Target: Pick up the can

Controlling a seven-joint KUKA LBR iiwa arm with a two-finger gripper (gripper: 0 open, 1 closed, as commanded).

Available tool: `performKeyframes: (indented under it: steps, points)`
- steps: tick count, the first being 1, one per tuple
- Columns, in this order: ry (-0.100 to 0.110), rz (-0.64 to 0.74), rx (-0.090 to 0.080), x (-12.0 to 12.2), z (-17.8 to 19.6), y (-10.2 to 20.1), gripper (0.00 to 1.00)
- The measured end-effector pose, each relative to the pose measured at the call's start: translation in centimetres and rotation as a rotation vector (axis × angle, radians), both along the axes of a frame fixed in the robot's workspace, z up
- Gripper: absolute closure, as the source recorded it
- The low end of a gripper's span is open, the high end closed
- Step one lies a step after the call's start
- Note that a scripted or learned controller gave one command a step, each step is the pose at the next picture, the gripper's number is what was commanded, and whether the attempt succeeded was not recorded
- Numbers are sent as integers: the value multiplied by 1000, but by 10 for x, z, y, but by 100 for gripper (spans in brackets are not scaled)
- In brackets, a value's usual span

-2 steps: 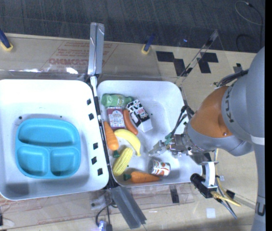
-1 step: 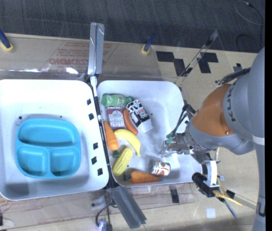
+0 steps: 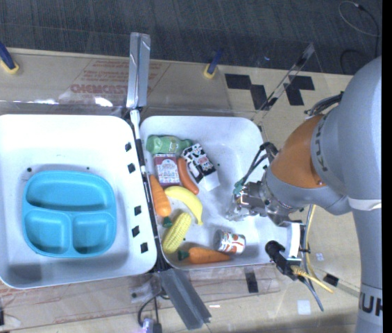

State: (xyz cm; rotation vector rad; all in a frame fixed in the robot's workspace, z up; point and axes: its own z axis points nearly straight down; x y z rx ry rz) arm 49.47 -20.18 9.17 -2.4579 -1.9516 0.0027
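Observation:
The can [image 3: 230,242] is small, red and white with a silver end, and lies on its side near the front of the right bin [image 3: 237,134]. My gripper [image 3: 240,205] hangs over the bin's right part, a little behind and to the right of the can, apart from it. Nothing shows between the fingers.
Along the right bin's left side lie a green packet [image 3: 163,143], a red-labelled packet [image 3: 167,167], a black-and-white carton [image 3: 199,161], carrots [image 3: 159,195], a banana [image 3: 187,201], a corn cob [image 3: 175,231] and another carrot [image 3: 206,256]. The left bin [image 3: 15,137] holds a blue divided tray [image 3: 71,212].

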Motion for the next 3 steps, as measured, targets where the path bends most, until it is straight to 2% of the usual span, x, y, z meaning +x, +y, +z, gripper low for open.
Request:
performKeyframes:
  steps: [1, 2, 3]
  points:
    - [0, 0, 0, 0, 0, 0, 0]
    - [1, 39, 2, -18, -1, 2, 0]
    - [1, 43, 3, -18, -1, 2, 0]
